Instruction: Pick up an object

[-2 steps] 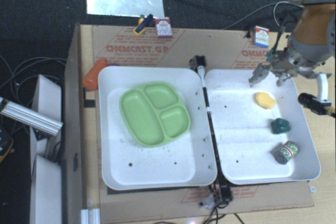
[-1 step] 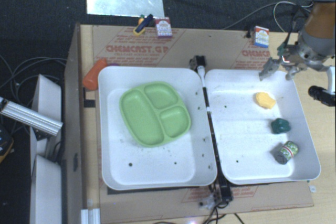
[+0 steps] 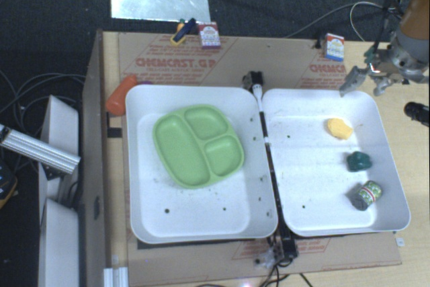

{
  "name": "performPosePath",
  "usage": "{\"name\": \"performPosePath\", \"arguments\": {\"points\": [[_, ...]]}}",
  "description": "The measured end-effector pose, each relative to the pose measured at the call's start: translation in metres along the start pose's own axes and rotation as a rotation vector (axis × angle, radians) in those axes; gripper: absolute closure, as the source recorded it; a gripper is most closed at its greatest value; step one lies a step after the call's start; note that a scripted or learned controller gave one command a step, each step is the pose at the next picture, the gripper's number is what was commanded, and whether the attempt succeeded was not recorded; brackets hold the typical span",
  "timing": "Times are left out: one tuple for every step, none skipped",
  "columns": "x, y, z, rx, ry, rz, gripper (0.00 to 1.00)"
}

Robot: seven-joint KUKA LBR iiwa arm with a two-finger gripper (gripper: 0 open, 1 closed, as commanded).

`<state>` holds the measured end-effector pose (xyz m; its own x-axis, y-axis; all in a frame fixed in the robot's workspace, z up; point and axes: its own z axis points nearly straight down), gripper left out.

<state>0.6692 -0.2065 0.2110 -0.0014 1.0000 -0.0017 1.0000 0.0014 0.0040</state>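
The right bin point(image 3: 309, 212) holds three objects along its right side: a yellow lump point(image 3: 339, 128), a dark teal piece point(image 3: 359, 160) and a small grey-green can point(image 3: 365, 195) lying on its side. My gripper point(image 3: 366, 83) hangs over the far right corner of that bin, above and behind the yellow lump. Its fingers are spread open with nothing between them.
A green divided plate point(image 3: 198, 144) lies in the left bin point(image 3: 148, 212). An orange object point(image 3: 121, 94) rests by that bin's far left corner. Two small cartons point(image 3: 209, 35) point(image 3: 334, 47) stand on the cardboard behind the bins, and cables run near the arm.
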Motion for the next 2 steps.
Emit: {"name": "performPosePath", "arguments": {"points": [[0.001,-0.017,0.127,0.003,0.002,0.001,0.00],[0.000,-0.015,0.115,-0.002,0.000,0.000,1.00]]}}
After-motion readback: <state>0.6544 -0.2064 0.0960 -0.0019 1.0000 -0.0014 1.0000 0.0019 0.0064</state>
